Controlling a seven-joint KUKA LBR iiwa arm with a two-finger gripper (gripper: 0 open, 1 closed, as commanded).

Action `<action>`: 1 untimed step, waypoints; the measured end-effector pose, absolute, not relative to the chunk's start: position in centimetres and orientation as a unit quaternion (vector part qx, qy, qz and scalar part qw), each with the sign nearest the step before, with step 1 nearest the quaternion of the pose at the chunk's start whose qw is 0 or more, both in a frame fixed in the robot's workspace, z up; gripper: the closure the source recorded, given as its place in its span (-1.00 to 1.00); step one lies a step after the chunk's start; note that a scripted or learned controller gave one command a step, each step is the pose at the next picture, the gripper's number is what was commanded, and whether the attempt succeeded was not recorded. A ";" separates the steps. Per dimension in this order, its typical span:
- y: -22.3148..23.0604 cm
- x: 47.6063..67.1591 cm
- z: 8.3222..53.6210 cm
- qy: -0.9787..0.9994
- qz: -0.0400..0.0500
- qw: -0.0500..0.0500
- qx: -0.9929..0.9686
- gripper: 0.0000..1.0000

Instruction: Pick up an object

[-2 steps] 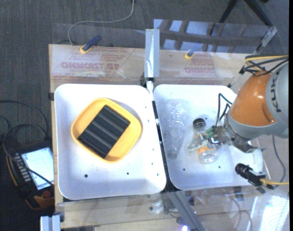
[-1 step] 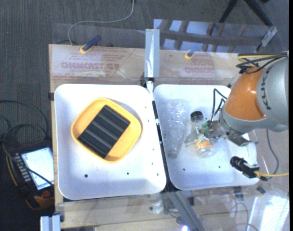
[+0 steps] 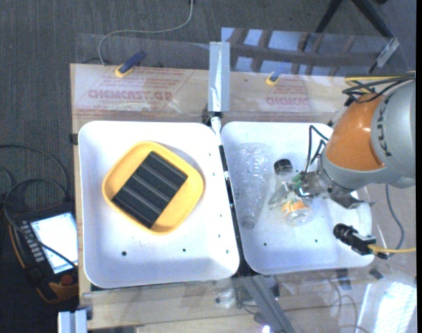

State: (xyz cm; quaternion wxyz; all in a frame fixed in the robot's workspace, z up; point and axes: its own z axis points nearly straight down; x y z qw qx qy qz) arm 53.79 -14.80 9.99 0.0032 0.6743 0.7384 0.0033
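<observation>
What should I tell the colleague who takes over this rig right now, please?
Gripper: low in the right bin, among clear plastic items; finger state cannot be judged.
Right bin: a clear plastic bottle lying near its left wall, a small clear jar with orange inside by the gripper, and a black cap.
Left bin: yellow dish with black ridged insert, untouched.
Done: nothing visibly lifted.
Left: secure one object and raise it.
</observation>
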 end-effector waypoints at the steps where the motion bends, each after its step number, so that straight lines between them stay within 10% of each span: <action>1: -7.9 55.0 18.3 0.707 -0.001 -0.001 0.708 1.00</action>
